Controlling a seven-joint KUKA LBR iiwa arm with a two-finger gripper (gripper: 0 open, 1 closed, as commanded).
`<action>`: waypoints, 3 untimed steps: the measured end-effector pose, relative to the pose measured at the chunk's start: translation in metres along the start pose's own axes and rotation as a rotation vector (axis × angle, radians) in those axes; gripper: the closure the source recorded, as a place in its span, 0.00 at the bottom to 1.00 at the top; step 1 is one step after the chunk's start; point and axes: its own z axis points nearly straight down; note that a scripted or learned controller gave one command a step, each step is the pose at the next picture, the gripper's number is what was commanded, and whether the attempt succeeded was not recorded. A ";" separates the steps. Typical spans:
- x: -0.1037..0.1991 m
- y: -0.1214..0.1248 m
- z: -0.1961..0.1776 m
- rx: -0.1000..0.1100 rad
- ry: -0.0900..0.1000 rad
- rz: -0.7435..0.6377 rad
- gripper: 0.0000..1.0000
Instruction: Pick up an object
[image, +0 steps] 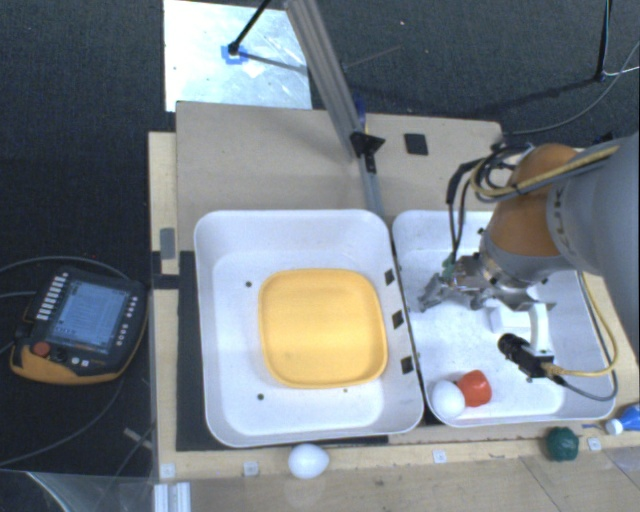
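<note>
Candidate objects for the pick are sitting in the near-left corner of the right bin (420, 232): an orange-red cup-like object (474, 388) lying just beside, probably touching, a white ball (447, 400). A yellow square plate (323, 326) is lying flat in the middle of the left bin (215, 235), well apart from the other two. The claw (440, 290) is hanging over the left part of the right bin, near the wall shared by the bins and farther back than the cup and ball; whether it is open or closed cannot be told from this angle, and nothing is showing between its tips. Behind it the grey arm (590, 210) with its orange band (525, 215) is reaching in from the right. Outside the bins, a white egg-shaped object (308, 461) is resting on the near edge of the desk (260, 130), a dark green ball (562, 443) is lying near the right bin's near-right corner, and a handheld control pendant (78, 323) is lying on the floor to the left. Risks, as judgement: the claw is sitting over bare bin floor, so closing here would likely be grabbing nothing. Going for the cup, the ball crowding it and the corner walls could be blocking one tip, pushing the cup aside. The plate is looking too flat and wide to grip.
</note>
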 end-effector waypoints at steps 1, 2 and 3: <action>0.000 0.001 -0.012 -0.003 0.000 0.000 1.00; 0.010 0.003 -0.065 -0.006 0.000 -0.001 1.00; 0.010 0.006 -0.128 -0.007 0.000 -0.001 1.00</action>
